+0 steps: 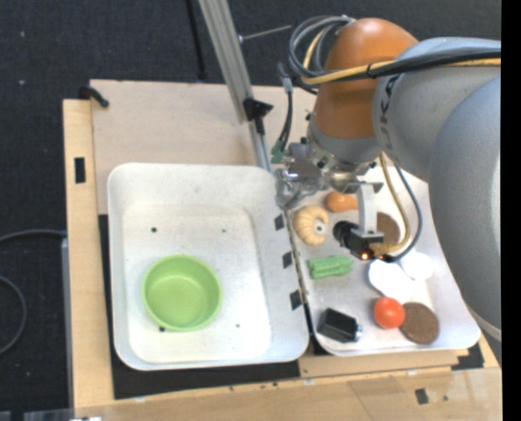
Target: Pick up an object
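Observation:
My gripper [329, 181] hangs below the orange wrist band over the far left part of the right bin [449, 316]. Just under it lie a beige ridged ring [310, 224] and a small orange piece [339, 202]. Nearer the front of the same bin are a green block [329, 267], a black block [338, 324], a red ball [388, 312], a brown disc [420, 323] and a white disc [390, 279]. I see nothing lifted off the bin floor.
The left bin [133, 191] holds a green bowl [182, 292] near its front. A slanted metal rail [230, 60] rises behind the bins. The arm's grey body covers the right bin's far right side.

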Available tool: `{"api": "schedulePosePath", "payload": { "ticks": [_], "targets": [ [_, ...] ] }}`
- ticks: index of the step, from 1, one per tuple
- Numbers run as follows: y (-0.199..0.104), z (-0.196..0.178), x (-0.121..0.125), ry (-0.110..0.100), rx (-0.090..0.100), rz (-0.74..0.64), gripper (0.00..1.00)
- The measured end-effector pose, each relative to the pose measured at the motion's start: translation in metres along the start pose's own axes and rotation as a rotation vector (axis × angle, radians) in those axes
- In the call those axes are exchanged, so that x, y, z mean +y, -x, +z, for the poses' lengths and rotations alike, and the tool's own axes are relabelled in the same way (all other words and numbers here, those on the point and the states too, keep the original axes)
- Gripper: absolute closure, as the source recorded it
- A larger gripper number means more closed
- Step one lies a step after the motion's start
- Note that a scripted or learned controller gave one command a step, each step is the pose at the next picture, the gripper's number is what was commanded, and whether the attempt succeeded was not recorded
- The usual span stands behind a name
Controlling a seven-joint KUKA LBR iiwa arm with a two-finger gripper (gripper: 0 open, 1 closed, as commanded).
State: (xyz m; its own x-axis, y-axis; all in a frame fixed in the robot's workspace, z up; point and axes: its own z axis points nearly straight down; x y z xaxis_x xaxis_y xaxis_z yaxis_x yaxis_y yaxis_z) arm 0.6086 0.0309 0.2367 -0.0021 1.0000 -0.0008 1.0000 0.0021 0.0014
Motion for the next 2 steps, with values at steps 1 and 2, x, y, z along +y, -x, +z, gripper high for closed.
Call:
{"api": "schedulePosePath", "payload": {
  "ticks": [1, 2],
  "targets": [
    [-0.0446, -0.0078, 0.0052, 0.0, 0.002, -0.005, 1.0],
    [-0.0411, -0.0075, 0.005, -0.001, 0.0, -0.002, 0.0]
  ]
}}
